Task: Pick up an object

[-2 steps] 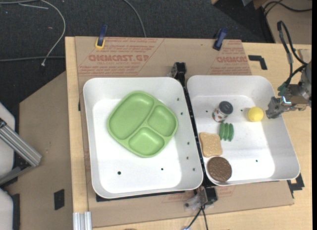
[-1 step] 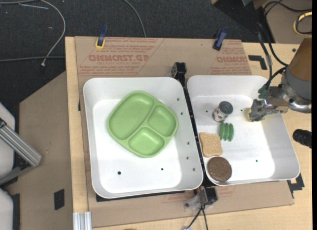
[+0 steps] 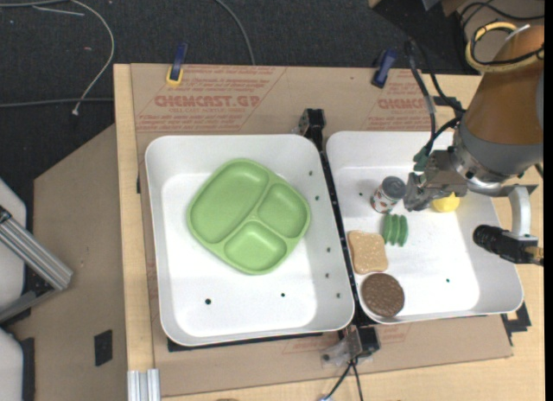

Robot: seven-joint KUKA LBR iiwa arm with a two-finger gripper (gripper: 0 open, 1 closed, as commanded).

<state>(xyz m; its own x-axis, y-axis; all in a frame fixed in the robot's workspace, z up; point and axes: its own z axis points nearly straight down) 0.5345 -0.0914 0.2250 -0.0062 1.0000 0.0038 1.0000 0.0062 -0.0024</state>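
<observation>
Hovering gripper [image 3: 421, 194] — small can [image 3: 386, 194] just beside it, green pickle [image 3: 396, 229] below.

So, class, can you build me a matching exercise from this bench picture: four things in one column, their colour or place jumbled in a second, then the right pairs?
Things:
1. divided plate
2. slice of bread
3. round brown patty
4. ribbed pickle-like piece

Descriptions:
A. dark brown, right bin's near corner
B. light green, left bin
C. tan, right bin
D. dark green, below the gripper

Pairs: 1-B, 2-C, 3-A, 4-D
</observation>
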